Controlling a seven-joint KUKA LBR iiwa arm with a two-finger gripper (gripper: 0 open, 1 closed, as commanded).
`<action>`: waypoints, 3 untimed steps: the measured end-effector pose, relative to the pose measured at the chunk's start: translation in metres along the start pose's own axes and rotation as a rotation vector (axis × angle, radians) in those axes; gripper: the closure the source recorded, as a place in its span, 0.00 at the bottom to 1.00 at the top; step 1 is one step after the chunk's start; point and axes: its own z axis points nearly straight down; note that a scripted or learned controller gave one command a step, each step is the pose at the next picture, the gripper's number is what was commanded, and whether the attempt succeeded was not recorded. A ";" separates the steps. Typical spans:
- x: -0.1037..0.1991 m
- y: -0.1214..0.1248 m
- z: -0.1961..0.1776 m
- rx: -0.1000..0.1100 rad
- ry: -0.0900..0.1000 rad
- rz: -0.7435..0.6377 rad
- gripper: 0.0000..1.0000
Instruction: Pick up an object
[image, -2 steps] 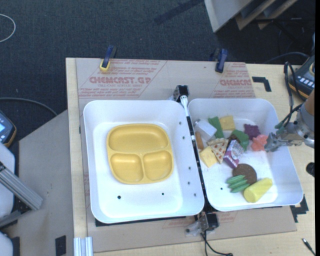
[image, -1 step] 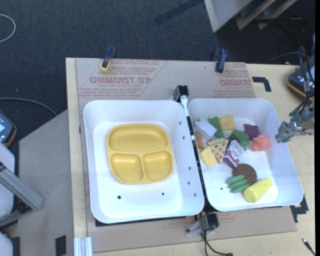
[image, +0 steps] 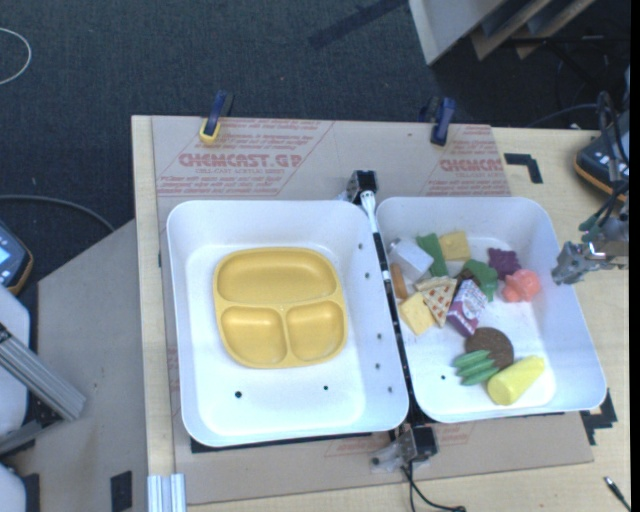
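The right bin (image: 575, 352) holds a pile of toy foods. Among them are a pink-orange piece (image: 520, 287), a purple piece (image: 503, 262), a yellow cube (image: 455, 244), a green piece (image: 432, 247), a cheese wedge (image: 415, 314), a purple-and-white packet (image: 465, 308), a brown round cookie (image: 489, 344), green beans (image: 474, 366) and a yellow corn-like piece (image: 516, 380). My gripper (image: 577, 262) hangs over the bin's right rim, just right of the pink-orange piece. I see nothing in it.
The left bin (image: 190, 330) holds a yellow three-compartment plate (image: 280, 305). A black divider strip (image: 385, 300) runs between the bins. Clamps (image: 212, 118) (image: 441, 120) sit at the back edge of the board. Cables and an orange device (image: 600, 160) lie at the far right.
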 end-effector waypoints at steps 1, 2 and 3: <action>0.048 0.020 -0.004 0.000 0.002 -0.005 1.00; 0.096 0.036 -0.008 -0.001 0.002 -0.005 1.00; 0.144 0.044 -0.013 0.000 0.003 -0.005 1.00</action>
